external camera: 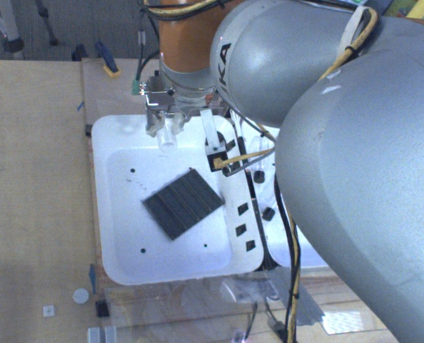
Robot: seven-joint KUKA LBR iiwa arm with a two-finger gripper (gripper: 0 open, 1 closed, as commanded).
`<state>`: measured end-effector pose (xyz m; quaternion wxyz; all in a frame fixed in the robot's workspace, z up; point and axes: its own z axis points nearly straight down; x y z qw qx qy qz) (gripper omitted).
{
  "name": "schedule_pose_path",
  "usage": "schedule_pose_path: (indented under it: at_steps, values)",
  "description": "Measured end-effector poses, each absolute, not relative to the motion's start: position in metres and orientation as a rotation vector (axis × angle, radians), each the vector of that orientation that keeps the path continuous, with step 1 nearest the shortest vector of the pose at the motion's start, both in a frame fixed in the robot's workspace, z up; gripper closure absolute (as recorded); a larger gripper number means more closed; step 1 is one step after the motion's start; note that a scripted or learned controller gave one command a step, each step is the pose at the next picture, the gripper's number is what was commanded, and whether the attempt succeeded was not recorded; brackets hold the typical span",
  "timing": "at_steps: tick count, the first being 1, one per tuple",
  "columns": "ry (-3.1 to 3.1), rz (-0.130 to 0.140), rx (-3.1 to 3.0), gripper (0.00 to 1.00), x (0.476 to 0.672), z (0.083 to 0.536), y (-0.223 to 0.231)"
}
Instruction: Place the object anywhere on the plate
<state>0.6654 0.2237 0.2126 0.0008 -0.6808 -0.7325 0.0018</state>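
Gripper [163, 131]: hanging over the far rim of the left bin [112, 263], its pale translucent fingers [168, 136] pointing down and sitting close together; whether a small gap is remaining between them cannot be told, and nothing is showing between them. Arm [326, 120]: reaching in from the right, its orange band [187, 41] sitting directly above the wrist, its grey body covering the right bin, a yellow-and-black cable [198, 6] looping over the band. Plate [183, 203]: a dark ribbed square, lying flat on the floor of the left bin, turned diagonally, well apart from the gripper and nearer the camera. Object for placing: not identifiable. Bench [33, 191]: a tan surface, carrying a small white cap [81, 296] near the bin's near-left corner.
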Motion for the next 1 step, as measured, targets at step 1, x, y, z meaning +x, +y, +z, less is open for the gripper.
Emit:
schedule_pose_path:
  at_steps: [1]
  values:
    - [-2.283,0.005,-2.154,1.00,0.6458,0.2228,0.2181]
